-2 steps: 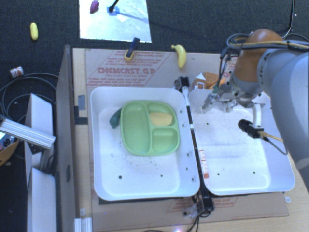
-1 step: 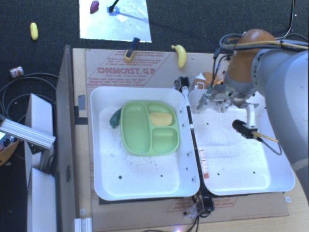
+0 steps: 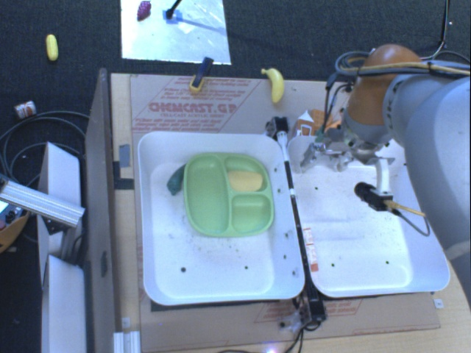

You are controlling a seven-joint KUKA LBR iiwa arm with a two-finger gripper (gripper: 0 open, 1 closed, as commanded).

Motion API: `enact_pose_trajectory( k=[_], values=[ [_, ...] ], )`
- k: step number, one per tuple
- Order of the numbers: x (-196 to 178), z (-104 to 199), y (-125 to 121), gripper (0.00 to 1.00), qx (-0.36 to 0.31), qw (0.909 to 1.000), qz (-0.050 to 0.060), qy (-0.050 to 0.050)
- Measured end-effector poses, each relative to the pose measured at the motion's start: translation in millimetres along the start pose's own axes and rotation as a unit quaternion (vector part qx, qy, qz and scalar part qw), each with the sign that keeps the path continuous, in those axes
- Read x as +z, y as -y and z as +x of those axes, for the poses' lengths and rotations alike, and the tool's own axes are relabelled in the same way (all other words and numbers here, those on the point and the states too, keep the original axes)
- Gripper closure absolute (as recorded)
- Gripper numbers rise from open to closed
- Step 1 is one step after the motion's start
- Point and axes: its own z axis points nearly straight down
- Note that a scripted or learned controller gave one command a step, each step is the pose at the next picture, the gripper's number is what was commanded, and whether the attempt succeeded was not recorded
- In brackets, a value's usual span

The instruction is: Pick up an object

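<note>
- Camera view, looking down at a slant: I take as my landmark the pale green plastic plate with three compartments (image 3: pixel 221 215). It lies flat in the middle of the left shallow white bin (image 3: pixel 221 271).
- A flat yellow piece (image 3: pixel 245 180) lies in the plate's far right compartment.
- A dark green lump (image 3: pixel 175 180) lies on the bin floor against the plate's left rim, and seems to touch it.
- My hand (image 3: pixel 321 155) is to the right of the plate, across the black seam between the bins. It is about level with the plate's far edge, low over the far left corner of the right shallow white bin (image 3: pixel 360 259).
- I cannot tell whether my hand is apart, together or clamped on anything, because my grey wrist covers it from above.
- A small white-and-orange thing (image 3: pixel 305 123) sits just beyond my hand, farther from the plate, at the right bin's far rim. I cannot tell whether it lies inside the bin or on the rim.
- Beyond the plate, outside both bins, a yellow banana (image 3: pixel 275 84) lies on the brown cardboard sheet with red lettering (image 3: pixel 184 101).
- A small tool with a yellow end and a dark end (image 3: pixel 200 76) lies on that sheet's far edge, straight beyond the plate.
- Farther beyond the plate, a small purple thing (image 3: pixel 144 9) rests on a shiny silver sheet (image 3: pixel 199 39).
- Well off to the plate's far left, a small yellow thing (image 3: pixel 51 47) lies on the dark carpet.
</note>
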Motion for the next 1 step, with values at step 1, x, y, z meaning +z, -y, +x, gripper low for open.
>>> enact_pose_trajectory(
  k=[1],
  values=[
    [-0.4, -12.0, 0.1, 0.0, 0.002, 1.0, 0.0, 0.0]
  ],
)
